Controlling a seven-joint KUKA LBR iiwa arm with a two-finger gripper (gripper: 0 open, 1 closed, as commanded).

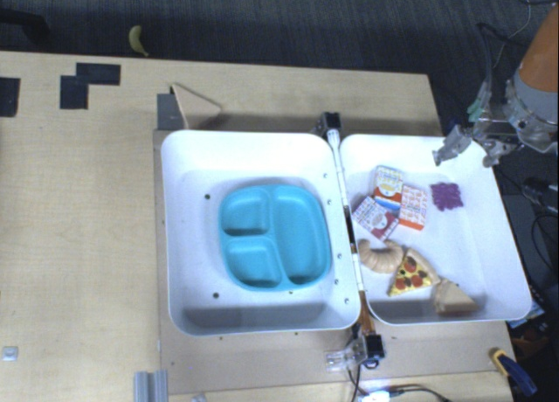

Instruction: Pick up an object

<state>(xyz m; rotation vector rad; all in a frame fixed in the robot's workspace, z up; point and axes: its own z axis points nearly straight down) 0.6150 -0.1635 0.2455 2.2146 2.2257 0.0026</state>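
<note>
White plastic bins, two of them, are sitting side by side on the bench (87,217). The left bin (188,304) is holding one blue divided tray (273,236) with three compartments, its long axis running across the view. The right bin (498,260) is carrying the loose items: three small cartons (390,183), (413,206), (373,217) clustered near the middle, overlapping and tilted at different angles; one purple grape bunch (447,196) just right of them; one croissant (380,257) lying crosswise below; one pizza slice (410,275) touching it, its tip pointing up and left; and one tan wedge (454,298) near the front wall. The gripper (472,149) is hanging over the right bin's far right corner, well apart from every item, with two fingers spread and nothing between them. Nothing is lying between it and the grape bunch.
</note>
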